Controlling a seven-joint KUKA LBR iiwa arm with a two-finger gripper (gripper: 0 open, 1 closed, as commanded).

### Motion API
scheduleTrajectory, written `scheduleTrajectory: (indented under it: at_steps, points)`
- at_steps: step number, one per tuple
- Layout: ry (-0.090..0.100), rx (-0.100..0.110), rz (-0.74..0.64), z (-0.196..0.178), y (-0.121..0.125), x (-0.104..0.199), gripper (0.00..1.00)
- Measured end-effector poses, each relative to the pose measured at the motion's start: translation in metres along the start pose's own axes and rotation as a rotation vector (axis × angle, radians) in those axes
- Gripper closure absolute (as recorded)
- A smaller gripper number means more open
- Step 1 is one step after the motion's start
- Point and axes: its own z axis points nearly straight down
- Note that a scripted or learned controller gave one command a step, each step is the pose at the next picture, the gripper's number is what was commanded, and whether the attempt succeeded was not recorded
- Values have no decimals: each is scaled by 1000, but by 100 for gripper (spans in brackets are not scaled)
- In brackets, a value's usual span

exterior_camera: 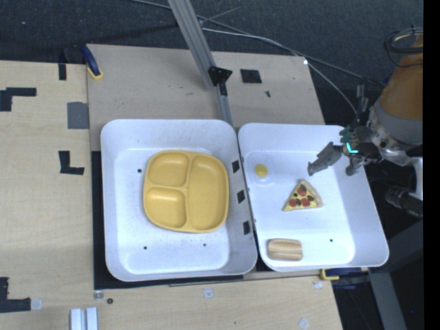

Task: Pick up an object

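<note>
Pizza slice [302,197] unobscured, gripper [335,161] indistinct

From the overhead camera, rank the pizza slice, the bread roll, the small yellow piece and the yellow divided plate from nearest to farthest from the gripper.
1. Pizza slice, right bin, just below-left of the gripper.
2. Small yellow piece, right bin's left side.
3. Bread roll, right bin's front edge.
4. Yellow divided plate, left bin.
</note>
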Motion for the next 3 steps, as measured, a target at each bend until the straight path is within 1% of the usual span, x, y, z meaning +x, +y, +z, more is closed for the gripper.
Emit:
scheduleTrajectory:
  at_steps: [1, 2, 3]
  points:
    - [0, -1, 0, 0, 0, 0, 0]
    - [1, 5, 1, 62, -7, 2, 0]
    - [0, 3, 1, 107, -4, -1, 0]
